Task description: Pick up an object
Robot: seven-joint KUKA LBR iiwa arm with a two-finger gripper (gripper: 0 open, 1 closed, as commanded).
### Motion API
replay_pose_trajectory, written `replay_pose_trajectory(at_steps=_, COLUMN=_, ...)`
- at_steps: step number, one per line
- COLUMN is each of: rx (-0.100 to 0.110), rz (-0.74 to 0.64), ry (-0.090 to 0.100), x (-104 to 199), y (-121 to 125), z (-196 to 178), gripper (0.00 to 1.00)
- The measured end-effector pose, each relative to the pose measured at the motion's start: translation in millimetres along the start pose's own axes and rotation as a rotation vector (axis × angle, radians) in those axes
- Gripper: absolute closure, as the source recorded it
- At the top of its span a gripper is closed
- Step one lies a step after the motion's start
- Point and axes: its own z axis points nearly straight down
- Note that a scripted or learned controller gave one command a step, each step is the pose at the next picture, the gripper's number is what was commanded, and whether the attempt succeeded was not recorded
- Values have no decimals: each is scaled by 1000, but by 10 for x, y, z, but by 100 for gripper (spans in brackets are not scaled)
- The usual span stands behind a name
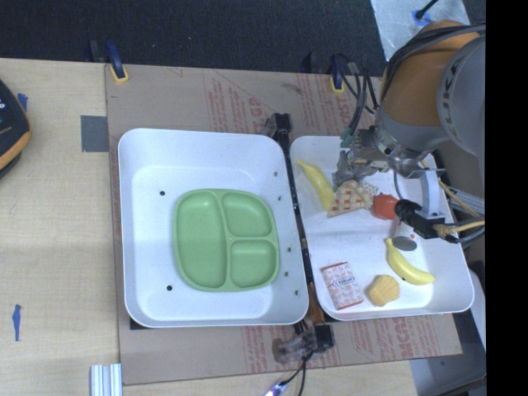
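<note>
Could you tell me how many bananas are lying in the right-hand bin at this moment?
2. One banana lies near the right bin's left wall, toward the back. The other banana lies toward the front right, beside a yellow lumpy item. The arm covers the back corner, so another could be hidden.

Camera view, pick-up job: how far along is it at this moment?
Done: the gripper has reached into the right bin. In hand: it hangs low over the waffle-like piece, beside a yellow banana. Left: nothing looks lifted; the grasp and raise remain.
</note>
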Motion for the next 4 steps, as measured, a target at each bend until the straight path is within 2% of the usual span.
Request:
replay_pose_trajectory(at_steps=1, rx=3, rz=0, ry=1, x=608, y=-590, z=-589, gripper=100)
replay_pose_trajectory(at_steps=2, rx=2, rz=0, ry=-1, x=891, y=-16, z=-335, gripper=100)
replay_pose_trajectory(at_steps=3, rx=3, rz=1, ry=-2, x=184, y=-287, z=-132, gripper=100)
replay_pose_trajectory(at_steps=4, rx=3, rz=1, ry=-1, x=188, y=-286, z=-133, gripper=0)
